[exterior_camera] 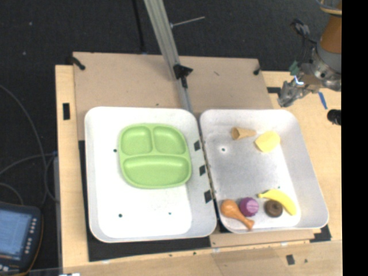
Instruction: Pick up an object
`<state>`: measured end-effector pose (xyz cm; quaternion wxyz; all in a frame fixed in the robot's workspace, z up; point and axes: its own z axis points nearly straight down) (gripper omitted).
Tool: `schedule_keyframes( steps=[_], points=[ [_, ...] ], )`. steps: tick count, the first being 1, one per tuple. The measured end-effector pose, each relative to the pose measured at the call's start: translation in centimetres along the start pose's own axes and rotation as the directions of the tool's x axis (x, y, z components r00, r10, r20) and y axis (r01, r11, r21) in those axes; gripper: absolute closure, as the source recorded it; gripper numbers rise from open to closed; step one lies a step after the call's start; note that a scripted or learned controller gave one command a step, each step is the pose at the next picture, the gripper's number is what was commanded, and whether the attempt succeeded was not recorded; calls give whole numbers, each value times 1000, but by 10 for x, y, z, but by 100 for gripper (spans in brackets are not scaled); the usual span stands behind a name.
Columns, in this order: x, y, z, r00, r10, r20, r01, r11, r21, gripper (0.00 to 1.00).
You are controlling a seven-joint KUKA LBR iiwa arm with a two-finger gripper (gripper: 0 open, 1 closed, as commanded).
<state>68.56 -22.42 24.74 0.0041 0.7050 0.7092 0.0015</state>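
Hovering beyond the far right corner of the right bin [305, 154], out over the tabletop [230, 79], with nothing visibly carried: so stands the gripper [292, 91]. Too small and too blurred to say whether the jaws are apart or together; cannot tell. Judged from this, barely begun: no object chosen, no descent made, the whole of the reach, the closing and the lift left to do.

Lying in the right bin, all the candidates. Toward the far side, a tan cone-shaped piece [242, 133] and, just beside it, a pale yellow lump [267, 141]. Along the near edge, clustered close: an orange pear-like piece [234, 211], a purple round piece [248, 206], a dark brown ring [273, 209] and a banana [280, 200], the ring touching or nearly touching the banana. Probably easier pickings on the far side, nearer the gripper and less crowded.

In the left bin [103, 211], a green divided plate [154, 156], three compartments, nothing in them.

Underneath, a light wooden tabletop with a brown board under the bins, a slanted metal pole [163, 27] rising at the back. Around it, dark carpet, loose cables at the left, and a screened handheld pendant [17, 234] at the lower left corner.
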Motion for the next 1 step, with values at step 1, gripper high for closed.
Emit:
schedule_keyframes(
  steps=[1],
  points=[
    [48,1,-11,1000,0,-3,0,1000,6,100]
  ],
)
